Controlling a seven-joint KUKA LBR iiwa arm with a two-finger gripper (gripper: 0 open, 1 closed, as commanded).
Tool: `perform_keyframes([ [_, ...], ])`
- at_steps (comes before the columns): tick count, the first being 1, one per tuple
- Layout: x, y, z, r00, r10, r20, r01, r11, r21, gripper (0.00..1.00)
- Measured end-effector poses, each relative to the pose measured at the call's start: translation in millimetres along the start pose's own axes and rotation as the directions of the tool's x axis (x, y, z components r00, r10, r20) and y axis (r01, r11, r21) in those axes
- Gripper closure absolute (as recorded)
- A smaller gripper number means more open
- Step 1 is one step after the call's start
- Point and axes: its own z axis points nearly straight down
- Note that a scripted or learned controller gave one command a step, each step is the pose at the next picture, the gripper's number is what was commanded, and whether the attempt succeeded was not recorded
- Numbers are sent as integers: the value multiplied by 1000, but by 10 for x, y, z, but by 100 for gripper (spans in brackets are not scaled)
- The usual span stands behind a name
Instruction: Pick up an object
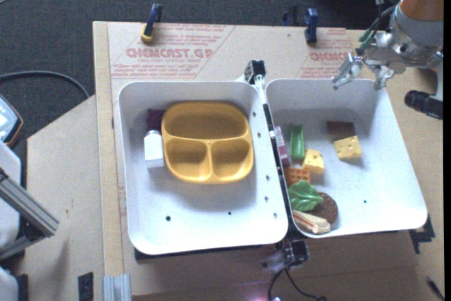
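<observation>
My gripper (pixel 363 74) hangs above the far edge of the right bin (pixel 394 201), fingers spread open with nothing between them. Below it in the right bin lie a brown block (pixel 340 127), a yellow cheese wedge with holes (pixel 347 148), a green pepper (pixel 297 141), a second yellow cheese piece (pixel 314 161), a waffle (pixel 297 174), a green leaf (pixel 305 195), a brown cookie (pixel 328 206) and pale fries (pixel 312 222). The toys cluster along the bin's left side and centre.
The left bin (pixel 134 208) holds a yellow divided plate (pixel 207 142), a small white bottle (pixel 153 149) and a dark purple thing (pixel 156 117) beside it. Clamps (pixel 151 22) (pixel 311 25) hold the far board edge. A clip (pixel 256 70) sits between the bins.
</observation>
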Motion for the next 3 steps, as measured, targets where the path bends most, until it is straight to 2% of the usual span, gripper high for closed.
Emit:
perform_keyframes([
  [1,2,24,-79,1000,-2,2,2,1000,-13,0],
  [3,208,51,1003,1000,-3,0,3,1000,-6,0],
])
